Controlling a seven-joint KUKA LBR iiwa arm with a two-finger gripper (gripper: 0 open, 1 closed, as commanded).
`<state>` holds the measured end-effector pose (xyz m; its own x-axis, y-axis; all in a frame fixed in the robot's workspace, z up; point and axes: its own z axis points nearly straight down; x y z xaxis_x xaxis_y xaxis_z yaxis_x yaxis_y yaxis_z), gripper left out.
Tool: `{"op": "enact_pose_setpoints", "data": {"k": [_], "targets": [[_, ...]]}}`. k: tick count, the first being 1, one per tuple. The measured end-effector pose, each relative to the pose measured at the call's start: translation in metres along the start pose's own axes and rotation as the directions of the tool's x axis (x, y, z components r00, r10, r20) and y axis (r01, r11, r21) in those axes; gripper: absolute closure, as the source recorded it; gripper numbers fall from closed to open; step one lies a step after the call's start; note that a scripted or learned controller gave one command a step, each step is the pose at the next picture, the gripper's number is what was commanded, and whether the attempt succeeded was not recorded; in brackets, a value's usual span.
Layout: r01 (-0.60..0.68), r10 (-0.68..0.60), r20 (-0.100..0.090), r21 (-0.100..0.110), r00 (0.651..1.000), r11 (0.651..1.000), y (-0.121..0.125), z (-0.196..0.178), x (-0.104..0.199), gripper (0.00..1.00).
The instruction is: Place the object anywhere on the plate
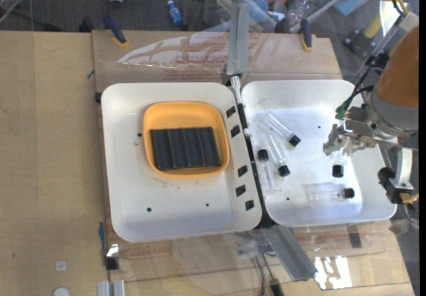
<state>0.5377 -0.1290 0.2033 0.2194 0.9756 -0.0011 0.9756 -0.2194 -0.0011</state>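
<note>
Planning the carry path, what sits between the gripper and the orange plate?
In the camera view, clear black-capped tubes and the bins' shared divider rim lie between the gripper and the plate.

surface [46, 155]: wooden | on it: left white bin [120, 208], right white bin [299, 98], touching side by side

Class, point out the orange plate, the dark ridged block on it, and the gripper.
orange plate [154, 115]: camera view, bare left rim.
dark ridged block [186, 148]: camera view, top middle.
gripper [341, 146]: camera view, between fingertips.
</note>
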Motion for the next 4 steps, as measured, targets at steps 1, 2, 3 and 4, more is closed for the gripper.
{"op": "enact_pose_setpoints", "data": {"k": [1,2,3,4], "targets": [[-0.016,0.016,0.000,-0.003,1.000,1.000,0.030,-0.003,0.012,1.00],[0.003,-0.003,0.000,-0.004,1.000,1.000,0.056,-0.007,0.027,1.00],[0.117,-0.117,0.001,-0.005,0.993,0.993,0.077,-0.009,0.043,1.00],[0.231,-0.231,0.001,-0.006,0.973,0.973,0.104,-0.012,0.065,1.00]]}}
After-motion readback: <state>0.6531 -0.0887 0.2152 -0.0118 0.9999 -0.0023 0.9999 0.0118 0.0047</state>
